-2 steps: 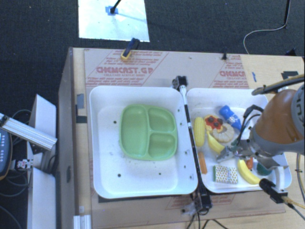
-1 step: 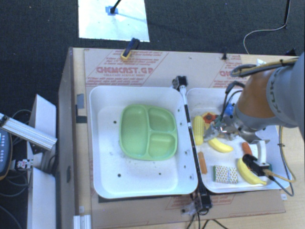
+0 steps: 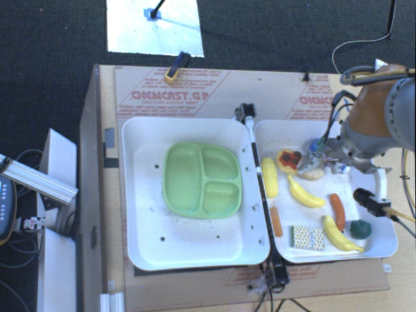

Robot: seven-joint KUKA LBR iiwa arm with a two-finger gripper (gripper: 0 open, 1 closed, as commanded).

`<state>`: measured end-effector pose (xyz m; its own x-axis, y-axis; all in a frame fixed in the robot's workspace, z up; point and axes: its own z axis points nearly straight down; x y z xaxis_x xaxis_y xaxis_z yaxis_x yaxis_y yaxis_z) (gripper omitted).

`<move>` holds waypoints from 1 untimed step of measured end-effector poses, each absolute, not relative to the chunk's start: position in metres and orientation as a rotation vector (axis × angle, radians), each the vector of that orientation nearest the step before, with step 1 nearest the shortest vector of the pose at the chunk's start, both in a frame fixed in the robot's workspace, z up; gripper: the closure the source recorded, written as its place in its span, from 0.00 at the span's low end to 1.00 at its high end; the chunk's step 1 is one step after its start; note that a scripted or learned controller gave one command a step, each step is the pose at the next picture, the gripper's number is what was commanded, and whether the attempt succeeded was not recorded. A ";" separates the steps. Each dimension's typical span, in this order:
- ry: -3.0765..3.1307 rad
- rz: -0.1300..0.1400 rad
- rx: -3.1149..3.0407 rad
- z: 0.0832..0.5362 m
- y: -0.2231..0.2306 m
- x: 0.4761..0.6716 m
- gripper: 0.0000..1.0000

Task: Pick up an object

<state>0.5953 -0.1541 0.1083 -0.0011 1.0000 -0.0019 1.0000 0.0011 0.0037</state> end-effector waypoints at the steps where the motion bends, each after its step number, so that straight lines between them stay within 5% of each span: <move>1: 2.223 0.001 2.220 0.084 -0.123 0.550 0.00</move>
